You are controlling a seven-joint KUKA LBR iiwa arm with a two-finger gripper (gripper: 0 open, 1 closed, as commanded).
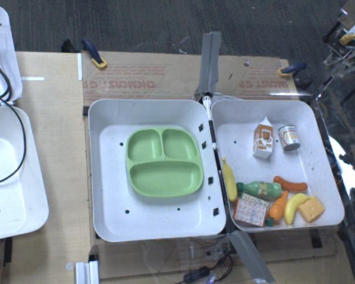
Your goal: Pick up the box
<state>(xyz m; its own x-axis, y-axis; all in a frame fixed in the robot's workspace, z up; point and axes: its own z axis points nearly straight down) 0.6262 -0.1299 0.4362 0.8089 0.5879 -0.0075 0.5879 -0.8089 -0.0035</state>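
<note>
A small flat box (251, 210) with a red and white checked print lies at the front of the right bin (325, 152), near its left corner. It touches a green bottle (260, 189) behind it and a carrot (277, 206) on its right. An orange and white carton (262, 141) stands upright farther back in the same bin, apart from the other items.
A silver can (289, 138) lies beside the carton. Two bananas (229, 181) (296, 207), a red sausage (290, 185) and a cheese wedge (311, 209) crowd the bin's front. The left bin (100, 176) holds a green divided plate (164, 161). Cables and hardware (343, 34) sit top right.
</note>
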